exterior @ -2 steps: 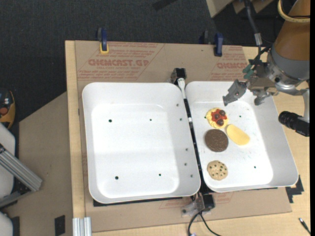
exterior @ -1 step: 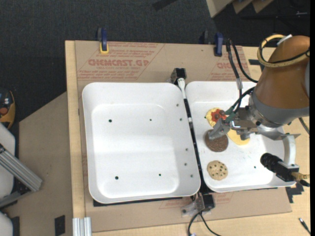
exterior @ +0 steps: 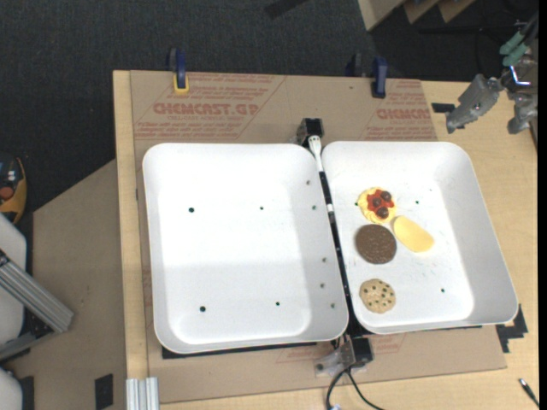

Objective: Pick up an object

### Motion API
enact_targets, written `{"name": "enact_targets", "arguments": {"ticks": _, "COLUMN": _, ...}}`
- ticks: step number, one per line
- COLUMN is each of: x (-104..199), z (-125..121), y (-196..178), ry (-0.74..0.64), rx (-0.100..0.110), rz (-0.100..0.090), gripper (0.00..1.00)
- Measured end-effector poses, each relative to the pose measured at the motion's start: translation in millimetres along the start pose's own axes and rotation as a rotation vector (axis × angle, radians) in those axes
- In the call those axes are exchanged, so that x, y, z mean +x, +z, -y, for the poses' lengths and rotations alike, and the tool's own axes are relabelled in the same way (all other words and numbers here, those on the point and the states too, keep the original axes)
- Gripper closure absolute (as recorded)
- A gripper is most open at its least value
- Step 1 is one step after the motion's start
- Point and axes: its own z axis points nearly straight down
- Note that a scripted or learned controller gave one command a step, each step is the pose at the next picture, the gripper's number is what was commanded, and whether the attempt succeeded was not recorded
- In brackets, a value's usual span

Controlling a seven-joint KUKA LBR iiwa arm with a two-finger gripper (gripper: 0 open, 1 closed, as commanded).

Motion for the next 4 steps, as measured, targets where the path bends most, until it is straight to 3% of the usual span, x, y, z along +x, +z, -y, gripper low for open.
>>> {"name": "enact_targets", "arguments": {"ticks": 1, "x": 74.2, "z": 2.2, "y": 120.9, "ry": -0.007, "rx": 0.034, "rz": -0.006, "gripper": 0.0}}
{"name": "enact_targets", "arguments": {"ticks": 2, "x": 69.4, "z": 0.2, "y": 103.3, "ry": -0.001, "rx": 0.019, "rz": -0.003, "gripper": 1.0}}
{"name": "enact_targets", "arguments": {"ticks": 3, "x": 122.1, "z": 2.7, "y": 200.0, "ry": -0.005, "rx": 0.034, "rz": -0.005, "gripper": 1.0}}
{"name": "enact_targets", "arguments": {"ticks": 4, "x": 71.0, "z": 11.2, "y": 191.4, "ry": 0.006, "rx": 0.025, "rz": -0.003, "gripper": 1.0}}
